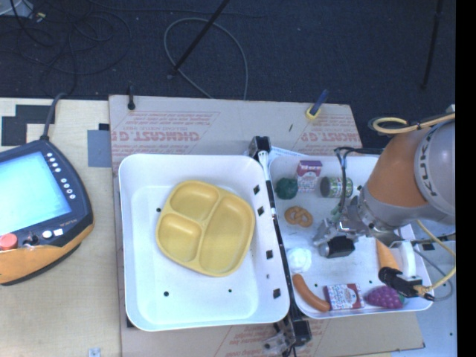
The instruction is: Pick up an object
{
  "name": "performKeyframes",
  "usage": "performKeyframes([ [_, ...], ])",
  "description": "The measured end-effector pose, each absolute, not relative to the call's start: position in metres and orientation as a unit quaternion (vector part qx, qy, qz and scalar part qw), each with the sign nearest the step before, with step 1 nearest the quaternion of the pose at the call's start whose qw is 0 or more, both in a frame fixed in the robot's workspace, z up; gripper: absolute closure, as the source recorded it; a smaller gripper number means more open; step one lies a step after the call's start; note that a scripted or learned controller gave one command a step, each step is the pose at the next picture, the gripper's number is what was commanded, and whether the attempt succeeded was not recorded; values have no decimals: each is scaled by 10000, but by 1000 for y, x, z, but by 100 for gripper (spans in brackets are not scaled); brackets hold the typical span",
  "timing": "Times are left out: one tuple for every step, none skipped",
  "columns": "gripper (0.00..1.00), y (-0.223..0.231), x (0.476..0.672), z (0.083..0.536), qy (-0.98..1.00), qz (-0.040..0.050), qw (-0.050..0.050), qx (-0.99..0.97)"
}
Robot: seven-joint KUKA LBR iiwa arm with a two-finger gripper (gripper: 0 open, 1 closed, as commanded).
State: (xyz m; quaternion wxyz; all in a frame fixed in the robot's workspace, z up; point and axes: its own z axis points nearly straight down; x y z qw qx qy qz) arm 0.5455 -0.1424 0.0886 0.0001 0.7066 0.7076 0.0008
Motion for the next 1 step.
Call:
performKeyframes([
  [100, -46, 569, 188, 7080, 5, -7, 7062],
])
